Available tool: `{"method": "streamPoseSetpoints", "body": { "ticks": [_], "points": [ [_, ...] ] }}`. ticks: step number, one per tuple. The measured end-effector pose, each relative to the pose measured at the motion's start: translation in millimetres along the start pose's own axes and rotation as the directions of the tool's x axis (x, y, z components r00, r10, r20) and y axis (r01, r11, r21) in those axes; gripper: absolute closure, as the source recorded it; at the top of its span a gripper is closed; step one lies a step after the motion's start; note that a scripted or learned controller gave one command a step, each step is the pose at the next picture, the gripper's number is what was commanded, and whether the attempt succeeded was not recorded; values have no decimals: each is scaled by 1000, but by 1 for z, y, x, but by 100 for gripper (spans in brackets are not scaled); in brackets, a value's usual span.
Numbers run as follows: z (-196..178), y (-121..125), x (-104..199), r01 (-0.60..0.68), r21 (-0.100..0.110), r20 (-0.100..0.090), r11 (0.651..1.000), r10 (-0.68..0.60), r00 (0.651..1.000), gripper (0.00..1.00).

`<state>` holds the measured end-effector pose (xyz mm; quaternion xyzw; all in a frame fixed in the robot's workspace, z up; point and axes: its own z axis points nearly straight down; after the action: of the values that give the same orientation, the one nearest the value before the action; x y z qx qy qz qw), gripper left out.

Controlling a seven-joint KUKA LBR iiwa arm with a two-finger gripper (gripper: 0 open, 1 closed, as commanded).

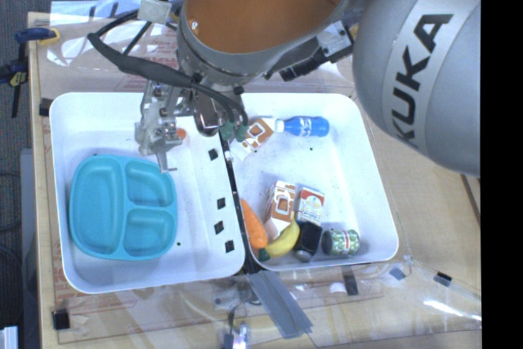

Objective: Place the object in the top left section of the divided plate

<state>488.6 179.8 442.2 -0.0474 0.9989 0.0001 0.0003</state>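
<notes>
A light blue divided plate (122, 208) lies in the left white bin (61, 118), towards its front left. My gripper (159, 136) hangs over the left bin just beyond the plate's far right corner, under the arm's orange band. A small orange speck (180, 133) shows right beside the gripper; I cannot tell what it is or whether it is held.
The right bin (368, 176) holds a blue bottle (302, 127), a small carton (257, 133), two cartons (294, 203), a carrot (255, 226), a banana (284, 241), a black item (309, 239) and a green can (341, 241). The arm's big grey body covers the upper right.
</notes>
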Motion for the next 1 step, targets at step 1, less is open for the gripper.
{"method": "streamPoseSetpoints", "body": {
  "ticks": [1],
  "points": [
    [0,0,0,0,0,0,1000,0,1000,0]
  ]
}}
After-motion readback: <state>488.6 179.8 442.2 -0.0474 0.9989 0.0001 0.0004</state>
